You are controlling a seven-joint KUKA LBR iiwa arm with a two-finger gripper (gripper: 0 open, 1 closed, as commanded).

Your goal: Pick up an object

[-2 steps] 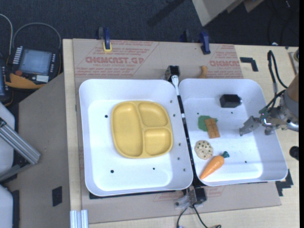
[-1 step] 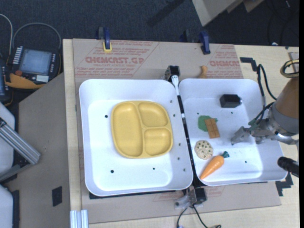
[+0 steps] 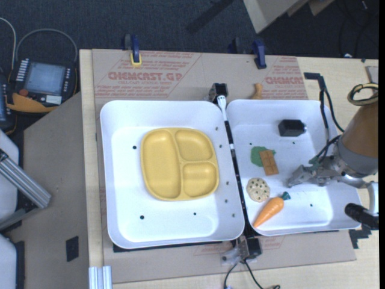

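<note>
The right bin (image 3: 313, 218) holds an orange carrot (image 3: 268, 211) near its front left, a round chocolate-chip cookie (image 3: 258, 189) just behind it, a brown cracker on a green leaf-like piece (image 3: 264, 158), and a small black block (image 3: 291, 127) toward the back. My gripper (image 3: 299, 177) hangs low over the right bin, right of the cookie and above-right of the carrot, touching none of them that I can make out. The arm's orange band (image 3: 364, 134) shows at the right edge.
The left bin (image 3: 120, 215) holds a yellow three-compartment plate (image 3: 179, 162). A black cable (image 3: 325, 110) runs along the right bin's far right side. Blue clamps (image 3: 258, 53) stand on the cardboard behind the bins. A pendant screen (image 3: 43, 77) lies off the bench at left.
</note>
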